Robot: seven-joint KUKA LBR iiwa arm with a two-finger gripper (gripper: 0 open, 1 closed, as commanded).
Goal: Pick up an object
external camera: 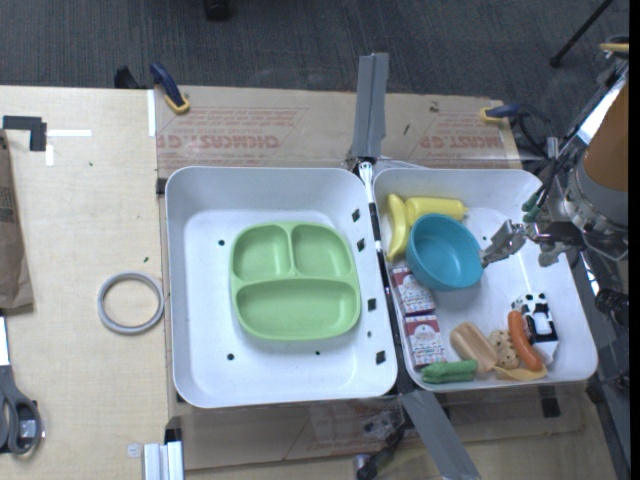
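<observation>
Reached in from the right over the right bin (566,360), wrist held low and level, orange band above it at the frame's edge. Pincer (500,242) pointed left, fingers spread apart with nothing between them, tips just beside the right rim of the blue bowl (445,252); touching or not, could not tell. Left of the pincer, past the bowl: banana (398,224) and a yellow piece (436,207), both at the bowl's far side. Below and left of the pincer: two red-and-white packets (418,318) along the bin's left wall. Below the pincer: hot dog (471,346), green bean pod (449,371), carrot (526,344), a small black-and-white toy (540,316). Far left of the pincer, in the other bin (190,298): green divided plate (295,281), lying flat. Farther left still, on the bench: a grey ring (131,301).
</observation>
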